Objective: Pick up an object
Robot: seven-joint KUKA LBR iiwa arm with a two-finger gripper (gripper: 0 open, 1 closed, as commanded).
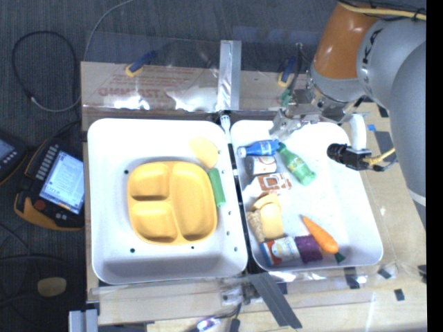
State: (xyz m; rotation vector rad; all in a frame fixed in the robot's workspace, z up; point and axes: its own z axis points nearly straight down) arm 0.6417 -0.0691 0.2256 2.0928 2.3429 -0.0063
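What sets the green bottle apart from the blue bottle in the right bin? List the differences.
1. Colour: the green bottle is green with a light cap; the blue bottle is blue with white at one end.
2. Pose: the green bottle lies diagonally; the blue bottle lies nearly level across the view.
3. Place: the blue bottle lies near the bin's left wall; the green bottle lies further right.

Shared: both lie on their sides near the right bin's back.

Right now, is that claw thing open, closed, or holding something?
Gripper: cannot be told from this view; it sits over the far edge of the right bin, near the blue bottle and green bottle.
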